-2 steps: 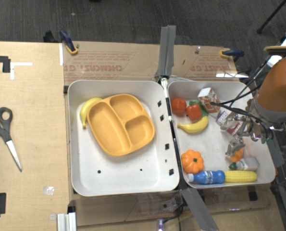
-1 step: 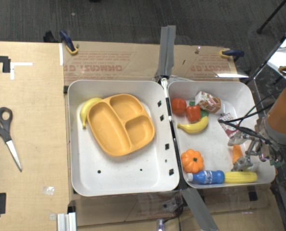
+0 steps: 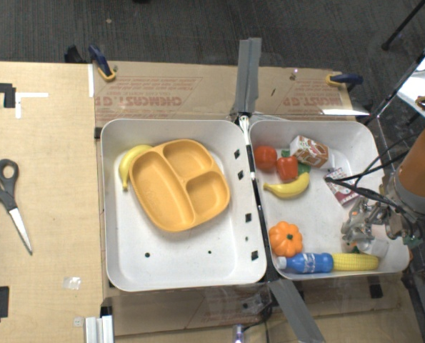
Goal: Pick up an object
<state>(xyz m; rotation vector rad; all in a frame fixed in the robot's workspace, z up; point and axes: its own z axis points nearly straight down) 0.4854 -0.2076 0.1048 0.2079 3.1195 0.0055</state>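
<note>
1. Hand (image 3: 360,229): metal assembly at the right edge of the right bin (image 3: 375,143), low over the bin floor near its front right corner. Cables trail from it toward the arm (image 3: 419,174). Whether its grip is wide or narrow cannot be told; nothing is seen held in it.
2. Corn cob (image 3: 355,262): nearest candidate, just in front of the hand along the bin's front wall. Its long axis runs left to right, parallel to that wall. This is judged the likeliest target.
3. Blue bottle (image 3: 311,264): lies end to end with the cob, further left along the same wall.
4. Small orange pumpkin (image 3: 286,239): just behind the bottle, at the left wall.
5. Banana (image 3: 288,186): mid-bin, left of the hand, well apart.
6. Two red tomatoes (image 3: 275,161) and a printed packet (image 3: 311,151): rear left of the bin.
7. Left bin (image 3: 119,263): holds an orange divided plate (image 3: 180,184), with a second banana (image 3: 131,161) touching its rear left rim.
</note>
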